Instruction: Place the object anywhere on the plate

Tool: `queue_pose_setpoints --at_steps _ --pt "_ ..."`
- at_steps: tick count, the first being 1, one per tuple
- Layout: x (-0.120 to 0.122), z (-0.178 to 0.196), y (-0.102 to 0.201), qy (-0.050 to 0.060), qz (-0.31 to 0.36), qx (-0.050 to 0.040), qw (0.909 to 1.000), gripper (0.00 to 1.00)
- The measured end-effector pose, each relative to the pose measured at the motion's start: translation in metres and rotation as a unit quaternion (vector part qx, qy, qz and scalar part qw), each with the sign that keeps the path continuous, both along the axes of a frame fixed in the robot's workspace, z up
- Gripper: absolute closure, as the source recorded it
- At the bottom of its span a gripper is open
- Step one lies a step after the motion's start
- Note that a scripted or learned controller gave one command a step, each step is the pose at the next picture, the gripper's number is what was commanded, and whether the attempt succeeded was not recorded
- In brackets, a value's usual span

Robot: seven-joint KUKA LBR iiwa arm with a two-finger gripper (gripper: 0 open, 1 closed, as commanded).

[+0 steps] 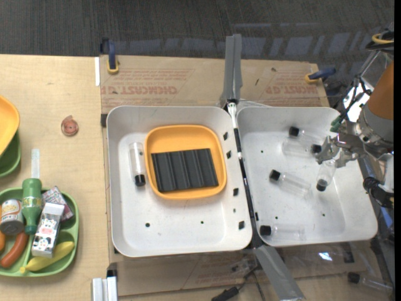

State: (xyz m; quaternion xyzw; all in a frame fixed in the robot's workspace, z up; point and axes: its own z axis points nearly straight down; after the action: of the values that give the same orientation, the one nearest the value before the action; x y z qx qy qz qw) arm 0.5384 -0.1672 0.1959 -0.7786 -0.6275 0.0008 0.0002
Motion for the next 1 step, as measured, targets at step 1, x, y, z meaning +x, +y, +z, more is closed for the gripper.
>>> queue_pose_setpoints --at_steps 1 --pt "0.0423 0.0064 -0.0457 0.001 0.039 -0.0003 0.9992 1.00"
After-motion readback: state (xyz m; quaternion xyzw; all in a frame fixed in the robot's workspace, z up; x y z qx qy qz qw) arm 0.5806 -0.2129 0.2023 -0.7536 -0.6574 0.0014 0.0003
